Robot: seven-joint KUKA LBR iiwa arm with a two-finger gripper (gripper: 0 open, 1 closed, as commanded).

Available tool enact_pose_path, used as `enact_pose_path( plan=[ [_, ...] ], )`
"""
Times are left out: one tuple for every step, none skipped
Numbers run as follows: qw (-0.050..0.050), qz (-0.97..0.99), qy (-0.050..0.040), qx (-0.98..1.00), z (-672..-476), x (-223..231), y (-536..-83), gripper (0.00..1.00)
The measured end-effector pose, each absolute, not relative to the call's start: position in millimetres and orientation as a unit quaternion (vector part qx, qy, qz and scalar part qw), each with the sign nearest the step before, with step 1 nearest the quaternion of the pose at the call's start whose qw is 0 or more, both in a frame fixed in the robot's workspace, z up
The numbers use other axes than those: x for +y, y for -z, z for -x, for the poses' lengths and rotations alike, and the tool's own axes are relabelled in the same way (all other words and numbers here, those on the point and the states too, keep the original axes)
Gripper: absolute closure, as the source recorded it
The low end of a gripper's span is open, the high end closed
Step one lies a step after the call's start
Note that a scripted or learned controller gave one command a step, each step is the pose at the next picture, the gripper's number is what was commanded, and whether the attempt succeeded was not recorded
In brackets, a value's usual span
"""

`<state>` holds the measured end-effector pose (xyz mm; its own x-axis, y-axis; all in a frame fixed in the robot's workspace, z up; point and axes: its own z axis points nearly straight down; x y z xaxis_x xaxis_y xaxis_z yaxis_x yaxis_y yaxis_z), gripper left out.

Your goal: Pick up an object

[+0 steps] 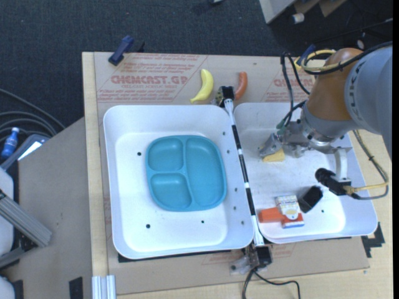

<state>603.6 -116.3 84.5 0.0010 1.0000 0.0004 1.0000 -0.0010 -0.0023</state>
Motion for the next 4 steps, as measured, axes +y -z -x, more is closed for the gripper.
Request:
enact_pose_path(
  plan=[
    [-0.003,0.708,0.0017,-0.706,-606.5,-117.2,-98.7,1.0],
    [-0.001,0.708,0.0004,-0.706,-604.8,-116.6,-96.0,0.0],
    [-0.001,0.708,0.0009,-0.706,-605.3,-116.5,-106.1,1.0],
    [-0.001,0.708,0.0008,-0.706,-605.2,-116.5,-106.0,0.0]
  ],
)
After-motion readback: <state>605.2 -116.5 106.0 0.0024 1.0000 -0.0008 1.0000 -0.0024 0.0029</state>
